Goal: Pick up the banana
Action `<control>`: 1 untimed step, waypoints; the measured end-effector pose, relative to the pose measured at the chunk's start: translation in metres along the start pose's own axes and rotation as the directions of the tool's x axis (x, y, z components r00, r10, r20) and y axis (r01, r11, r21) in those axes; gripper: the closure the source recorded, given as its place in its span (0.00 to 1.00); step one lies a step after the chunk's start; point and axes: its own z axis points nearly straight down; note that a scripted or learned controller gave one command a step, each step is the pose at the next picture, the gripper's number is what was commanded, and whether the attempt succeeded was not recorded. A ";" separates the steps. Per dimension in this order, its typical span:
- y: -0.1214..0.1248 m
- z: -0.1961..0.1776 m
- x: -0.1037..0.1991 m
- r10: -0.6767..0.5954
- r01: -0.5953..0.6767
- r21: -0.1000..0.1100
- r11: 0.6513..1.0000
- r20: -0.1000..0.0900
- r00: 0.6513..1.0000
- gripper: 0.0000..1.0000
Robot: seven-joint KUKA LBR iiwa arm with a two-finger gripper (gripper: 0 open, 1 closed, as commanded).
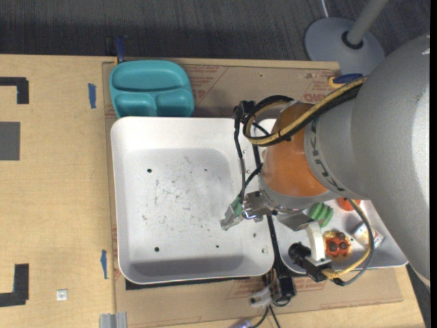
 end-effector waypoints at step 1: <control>0.000 0.000 0.000 -0.011 0.011 0.001 1.000 0.000 1.000 0.00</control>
